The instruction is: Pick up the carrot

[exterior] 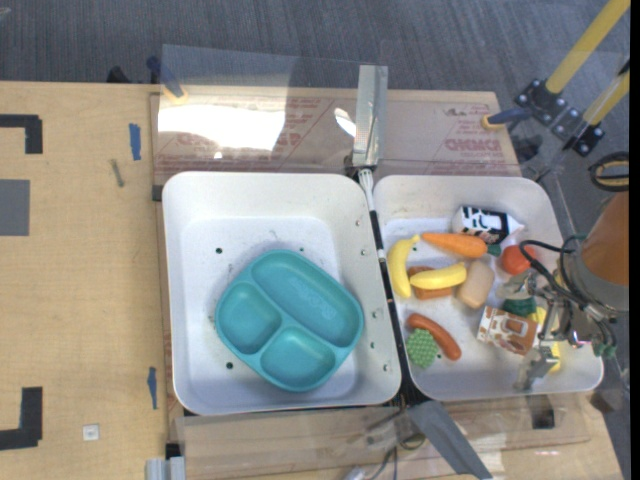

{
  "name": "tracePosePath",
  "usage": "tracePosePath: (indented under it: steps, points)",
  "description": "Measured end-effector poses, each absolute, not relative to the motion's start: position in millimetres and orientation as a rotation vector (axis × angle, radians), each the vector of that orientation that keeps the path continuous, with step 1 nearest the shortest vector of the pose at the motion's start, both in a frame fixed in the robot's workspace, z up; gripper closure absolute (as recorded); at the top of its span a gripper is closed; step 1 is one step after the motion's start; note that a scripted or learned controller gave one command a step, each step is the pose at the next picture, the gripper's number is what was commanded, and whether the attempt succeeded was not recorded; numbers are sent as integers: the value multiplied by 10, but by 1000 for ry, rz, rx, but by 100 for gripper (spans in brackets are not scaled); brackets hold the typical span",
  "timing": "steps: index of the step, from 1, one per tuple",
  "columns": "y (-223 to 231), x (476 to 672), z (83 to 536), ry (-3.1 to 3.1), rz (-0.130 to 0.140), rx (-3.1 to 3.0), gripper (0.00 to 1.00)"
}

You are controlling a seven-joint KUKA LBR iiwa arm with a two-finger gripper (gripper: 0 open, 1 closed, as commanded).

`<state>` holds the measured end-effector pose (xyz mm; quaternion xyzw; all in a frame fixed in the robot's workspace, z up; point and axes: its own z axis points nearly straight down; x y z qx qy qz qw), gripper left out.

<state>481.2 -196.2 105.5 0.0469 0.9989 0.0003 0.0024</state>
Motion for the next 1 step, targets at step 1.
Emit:
tracePosePath:
  steps: [1]
  points:
    - [-1509, 5513, 853, 3115, 2, 386, 0]
